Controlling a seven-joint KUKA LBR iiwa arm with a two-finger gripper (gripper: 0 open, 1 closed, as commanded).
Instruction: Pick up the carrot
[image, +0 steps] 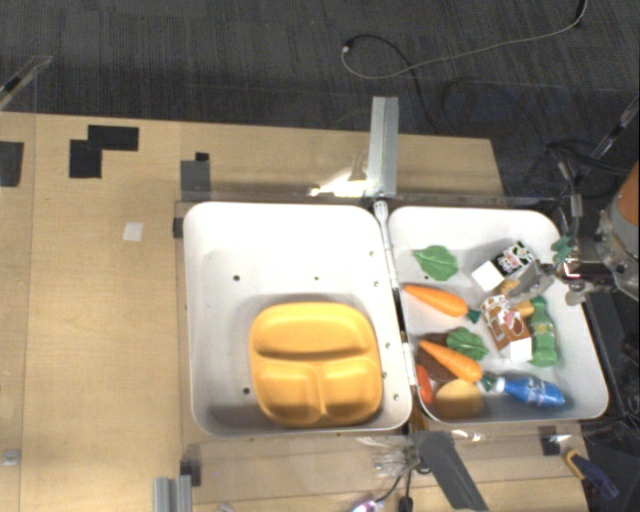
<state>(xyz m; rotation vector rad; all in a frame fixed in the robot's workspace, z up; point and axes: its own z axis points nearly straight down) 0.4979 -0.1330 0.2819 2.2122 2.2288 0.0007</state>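
Yellow tray in left bin; carrot in right bin.

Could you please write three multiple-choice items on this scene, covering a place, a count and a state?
1. Where does the yellow plastic divided tray lie?
A. left white bin
B. right white bin
C. bare bench

2. How many orange toy carrots with green tops lie in the right bin?
A. none
B. two
C. five

3. Where is the grey gripper?
A. over the left bin
B. clamped on a carrot
C. at the right bin's far right edge, off both carrots

Key: 1 A, the tray fills the left bin's near half. 2 B, an upper carrot and a lower carrot. 3 C, it stands apart from both.
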